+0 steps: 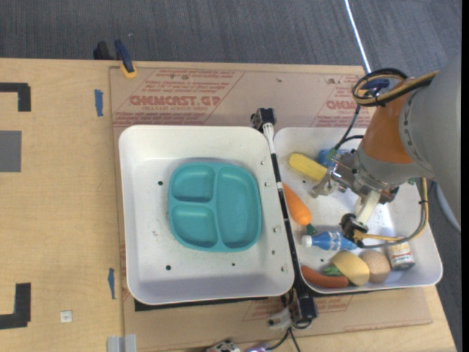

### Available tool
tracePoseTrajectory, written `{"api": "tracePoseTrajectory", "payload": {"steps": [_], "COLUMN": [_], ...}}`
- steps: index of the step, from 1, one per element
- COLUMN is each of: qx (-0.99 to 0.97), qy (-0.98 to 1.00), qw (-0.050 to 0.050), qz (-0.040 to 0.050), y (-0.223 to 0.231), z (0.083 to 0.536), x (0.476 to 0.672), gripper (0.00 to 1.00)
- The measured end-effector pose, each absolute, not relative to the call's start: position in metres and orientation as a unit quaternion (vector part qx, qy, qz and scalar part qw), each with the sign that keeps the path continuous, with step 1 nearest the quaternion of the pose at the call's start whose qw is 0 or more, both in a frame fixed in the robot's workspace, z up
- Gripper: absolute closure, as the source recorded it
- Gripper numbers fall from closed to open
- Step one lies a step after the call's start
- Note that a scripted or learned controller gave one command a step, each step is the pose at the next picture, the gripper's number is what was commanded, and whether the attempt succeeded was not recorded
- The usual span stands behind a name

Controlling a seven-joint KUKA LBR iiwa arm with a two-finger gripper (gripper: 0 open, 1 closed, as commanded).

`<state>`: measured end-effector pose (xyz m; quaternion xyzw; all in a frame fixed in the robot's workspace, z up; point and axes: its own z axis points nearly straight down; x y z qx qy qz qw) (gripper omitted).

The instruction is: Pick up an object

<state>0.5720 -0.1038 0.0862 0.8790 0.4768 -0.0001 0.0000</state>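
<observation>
The gripper (pixel 350 210) is being held low over the right bin (pixel 432 266), its fingers spread with nothing between them. A small bottle (pixel 326 240) is lying just below its lower fingertip, a carrot (pixel 297 204) being seen to its left.
</observation>
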Motion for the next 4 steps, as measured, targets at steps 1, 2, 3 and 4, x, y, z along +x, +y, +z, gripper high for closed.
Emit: {"api": "tracePoseTrajectory", "payload": {"steps": [1,2,3,4], "qx": [0.897,0.934,0.886,0.89], "qy": [0.442,0.358,0.464,0.456], "qw": [-0.001,0.0,-0.001,-0.001], "qz": [-0.0011,-0.0001,-0.0014,-0.002], "y": [-0.097,-0.04,-0.042,-0.101], "z": [0.086,0.185,0.184,0.095], "x": [0.621,0.653,0.607,0.628], "gripper": [0.0,0.0,0.0,0.0]}}
